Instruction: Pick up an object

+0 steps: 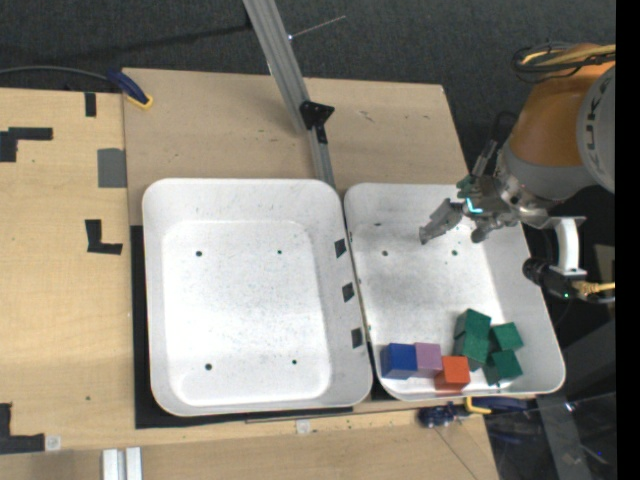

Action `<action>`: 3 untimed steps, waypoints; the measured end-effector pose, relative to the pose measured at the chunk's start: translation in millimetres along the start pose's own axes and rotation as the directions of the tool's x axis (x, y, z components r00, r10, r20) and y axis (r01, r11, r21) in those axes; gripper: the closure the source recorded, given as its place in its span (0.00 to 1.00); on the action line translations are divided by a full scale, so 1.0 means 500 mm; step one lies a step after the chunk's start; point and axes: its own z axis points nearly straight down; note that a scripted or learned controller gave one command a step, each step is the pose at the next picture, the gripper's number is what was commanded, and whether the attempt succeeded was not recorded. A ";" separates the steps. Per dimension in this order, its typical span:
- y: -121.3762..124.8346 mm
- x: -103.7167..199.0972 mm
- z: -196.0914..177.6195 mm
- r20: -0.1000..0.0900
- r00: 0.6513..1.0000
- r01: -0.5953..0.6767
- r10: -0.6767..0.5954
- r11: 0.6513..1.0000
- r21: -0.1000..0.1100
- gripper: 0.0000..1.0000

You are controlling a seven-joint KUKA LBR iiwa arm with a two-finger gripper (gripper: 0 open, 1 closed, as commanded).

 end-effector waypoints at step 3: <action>-0.015 -0.008 0.227 0.001 1.000 0.000 0.000 1.000 0.001 0.00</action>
